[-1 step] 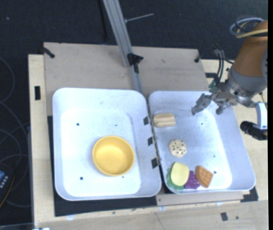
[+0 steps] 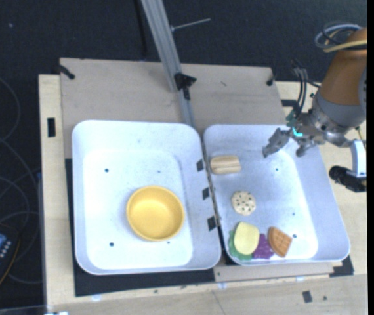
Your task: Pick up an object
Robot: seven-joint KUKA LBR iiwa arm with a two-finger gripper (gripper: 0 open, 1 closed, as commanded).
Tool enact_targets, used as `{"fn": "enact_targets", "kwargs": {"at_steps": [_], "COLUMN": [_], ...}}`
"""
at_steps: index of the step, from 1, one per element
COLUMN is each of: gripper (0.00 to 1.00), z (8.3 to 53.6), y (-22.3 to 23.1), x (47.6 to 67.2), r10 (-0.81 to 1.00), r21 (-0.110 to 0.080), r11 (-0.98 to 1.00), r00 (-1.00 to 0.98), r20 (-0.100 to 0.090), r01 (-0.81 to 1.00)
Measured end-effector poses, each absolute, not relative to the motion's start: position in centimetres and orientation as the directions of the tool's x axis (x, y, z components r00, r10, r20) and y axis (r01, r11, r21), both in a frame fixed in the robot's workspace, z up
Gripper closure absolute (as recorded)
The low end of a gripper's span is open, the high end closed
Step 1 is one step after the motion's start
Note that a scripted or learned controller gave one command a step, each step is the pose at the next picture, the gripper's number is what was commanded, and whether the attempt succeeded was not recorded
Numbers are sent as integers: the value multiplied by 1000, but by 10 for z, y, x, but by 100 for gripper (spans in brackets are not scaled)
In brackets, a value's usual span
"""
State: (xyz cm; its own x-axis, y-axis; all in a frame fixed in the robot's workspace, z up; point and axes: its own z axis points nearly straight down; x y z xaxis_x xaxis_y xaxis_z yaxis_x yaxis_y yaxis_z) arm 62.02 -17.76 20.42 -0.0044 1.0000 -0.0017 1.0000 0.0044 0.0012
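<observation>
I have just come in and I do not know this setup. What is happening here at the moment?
A grey robot arm with an orange band reaches in from the right, and its two-finger gripper is over the upper right part of the right white bin, with nothing between its open fingers. That bin holds a tan cylinder-shaped block, a round speckled cookie, and a cluster of toy foods near the front edge. The left white bin holds a round yellow bowl. Nothing has been picked up.
</observation>
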Motion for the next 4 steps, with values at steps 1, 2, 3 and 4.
{"fn": "enact_targets", "kwargs": {"at_steps": [1,2,3,4], "gripper": [0,0,100,100], "z": [148,98,113,163], "y": [-176,-177,-178,-172], "x": [610,609,611,607], "r10": [1000,1000,1000,1000], "r21": [-5,-3,5,6], "r11": [0,-2,-5,1], "r00": [0,2,5,-1], "r20": [-1,-2,-3,-1], "r01": [1000,1000,1000,1000]}}
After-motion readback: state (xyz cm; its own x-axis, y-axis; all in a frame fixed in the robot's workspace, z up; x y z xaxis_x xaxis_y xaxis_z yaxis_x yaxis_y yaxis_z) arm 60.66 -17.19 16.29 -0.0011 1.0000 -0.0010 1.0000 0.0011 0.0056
